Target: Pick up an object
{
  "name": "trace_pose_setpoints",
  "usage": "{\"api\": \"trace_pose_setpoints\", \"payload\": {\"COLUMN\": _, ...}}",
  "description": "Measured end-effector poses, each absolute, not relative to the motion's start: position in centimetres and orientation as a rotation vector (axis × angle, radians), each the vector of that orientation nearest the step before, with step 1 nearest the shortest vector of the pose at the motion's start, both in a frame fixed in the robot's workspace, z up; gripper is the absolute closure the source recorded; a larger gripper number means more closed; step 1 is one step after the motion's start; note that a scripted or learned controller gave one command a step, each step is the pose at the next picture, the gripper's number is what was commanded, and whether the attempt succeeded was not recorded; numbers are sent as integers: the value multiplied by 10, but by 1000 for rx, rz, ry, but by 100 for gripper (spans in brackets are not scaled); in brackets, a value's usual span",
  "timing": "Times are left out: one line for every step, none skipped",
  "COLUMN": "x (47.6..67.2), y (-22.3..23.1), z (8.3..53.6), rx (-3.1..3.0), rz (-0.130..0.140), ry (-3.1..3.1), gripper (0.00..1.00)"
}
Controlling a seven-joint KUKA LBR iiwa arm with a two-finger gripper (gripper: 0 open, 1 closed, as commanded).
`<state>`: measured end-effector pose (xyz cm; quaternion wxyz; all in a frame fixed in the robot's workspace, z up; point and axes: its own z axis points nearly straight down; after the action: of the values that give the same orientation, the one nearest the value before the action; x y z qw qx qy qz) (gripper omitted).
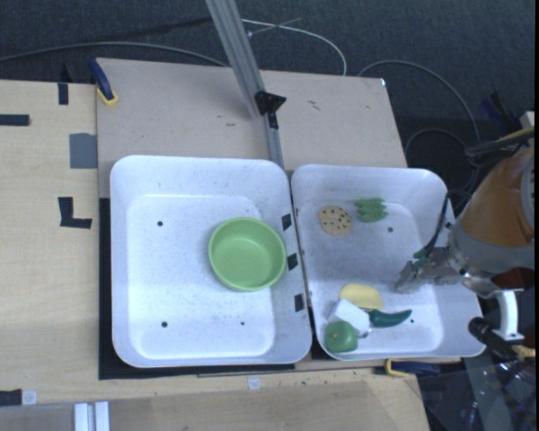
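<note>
— Where does the arm's two-finger gripper (411, 277) sit?

— Low over the right-hand shallow white bin (404, 183), near its right wall. Whether it is open or closed cannot be told from here.

— And the objects?

— A yellow rounded piece (360, 294), a white block (349, 313), a dark green pepper-like piece (391, 318) and a green ball (340, 336) cluster at the near edge. A speckled brown cookie (335, 220) and a leafy green piece (370, 209) lie farther back. A round green plastic bowl (246, 254) rests in the left white bin (144, 196).
</note>
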<state>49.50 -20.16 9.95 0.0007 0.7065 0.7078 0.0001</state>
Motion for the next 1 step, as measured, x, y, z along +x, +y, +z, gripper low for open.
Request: {"api": "trace_pose_setpoints", "payload": {"x": 498, "y": -210, "z": 159, "rx": 2217, "rz": 2, "ry": 2220, "gripper": 100}}
